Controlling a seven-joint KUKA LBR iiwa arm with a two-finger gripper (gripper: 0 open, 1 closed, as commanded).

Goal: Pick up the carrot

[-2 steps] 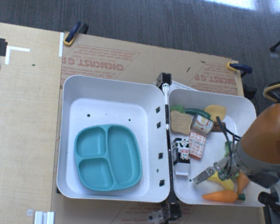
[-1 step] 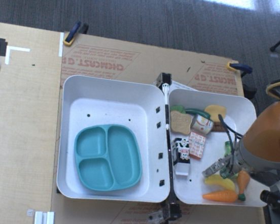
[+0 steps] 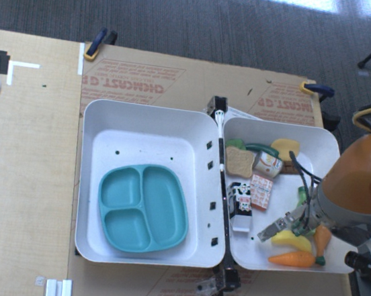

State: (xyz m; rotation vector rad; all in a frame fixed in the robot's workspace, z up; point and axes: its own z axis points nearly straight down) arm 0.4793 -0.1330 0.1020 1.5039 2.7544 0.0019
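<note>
The gripper (image 3: 276,229) is seen low in the right bin (image 3: 251,254), just left of a yellow toy (image 3: 293,241); whether its jaws are apart cannot be told. The carrot (image 3: 292,259) lies below it, near the bin's front wall.

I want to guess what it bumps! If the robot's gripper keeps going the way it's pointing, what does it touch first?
Probably the yellow banana, lying right beside the gripper, with the carrot just past it. Depth is hard to judge from above.
</note>
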